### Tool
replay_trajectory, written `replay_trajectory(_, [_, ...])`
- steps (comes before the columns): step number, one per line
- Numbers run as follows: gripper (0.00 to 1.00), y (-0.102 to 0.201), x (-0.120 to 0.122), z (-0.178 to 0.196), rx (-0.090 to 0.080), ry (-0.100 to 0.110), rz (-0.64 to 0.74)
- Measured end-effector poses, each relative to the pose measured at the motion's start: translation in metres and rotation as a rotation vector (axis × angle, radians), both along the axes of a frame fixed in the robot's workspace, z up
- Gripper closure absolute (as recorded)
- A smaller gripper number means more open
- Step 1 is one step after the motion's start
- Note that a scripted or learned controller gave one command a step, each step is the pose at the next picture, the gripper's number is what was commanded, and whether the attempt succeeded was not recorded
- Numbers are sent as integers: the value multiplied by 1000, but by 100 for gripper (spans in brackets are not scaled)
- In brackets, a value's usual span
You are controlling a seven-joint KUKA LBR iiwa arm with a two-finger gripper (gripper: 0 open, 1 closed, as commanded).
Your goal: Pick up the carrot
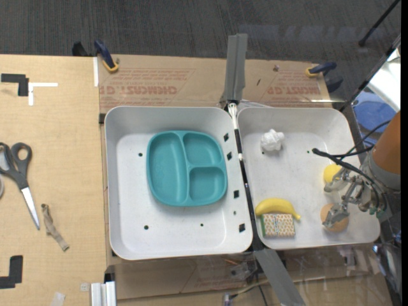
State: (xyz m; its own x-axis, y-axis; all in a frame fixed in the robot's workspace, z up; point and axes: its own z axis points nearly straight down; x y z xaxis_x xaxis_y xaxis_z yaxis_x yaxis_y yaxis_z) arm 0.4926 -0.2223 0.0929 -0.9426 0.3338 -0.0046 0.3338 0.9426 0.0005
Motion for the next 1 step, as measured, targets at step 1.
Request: replay_trajectory(1, [100, 0, 2, 10, -1, -5, 3])
